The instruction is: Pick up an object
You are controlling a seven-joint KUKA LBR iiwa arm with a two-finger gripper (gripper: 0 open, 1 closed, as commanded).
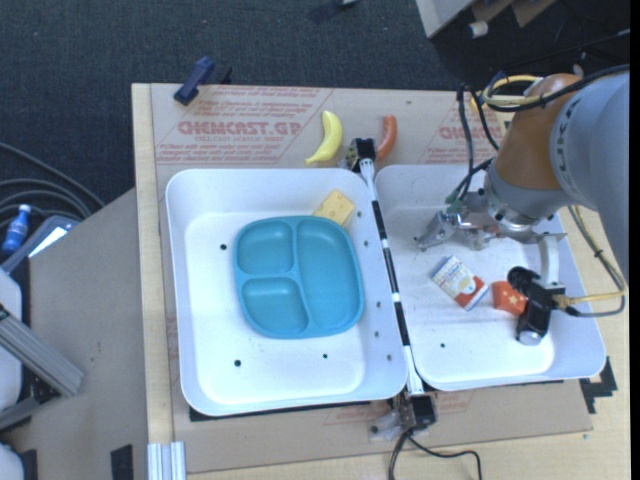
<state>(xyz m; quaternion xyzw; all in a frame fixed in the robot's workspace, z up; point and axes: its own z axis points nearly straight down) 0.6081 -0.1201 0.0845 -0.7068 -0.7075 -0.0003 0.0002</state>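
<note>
Lying flat near the middle of the right bin (480,358): a small white-and-orange carton (458,280), the likeliest pick, with a small orange item (506,298) just beside it to the right. Judged light and thin-walled, apt to dent under a hard squeeze and to skid on the smooth white floor; best taken squarely across its narrower sides, with a gentle close. Reaching in from the right of the frame: the grey arm (600,138), orange band above the wrist, bent downward, gripper (433,236) set low over the upper left part of that bin, just above and left of the carton and apart from it. Fingers parted a little, by the look of them, with nothing between. In the left bin (200,268), well apart from the action: a blue divided plate (298,273) and a yellow block (335,208) at its upper edge. On the desk (240,108) beyond the bins, a banana (325,138) and an orange stick-shaped item (387,138)
</note>
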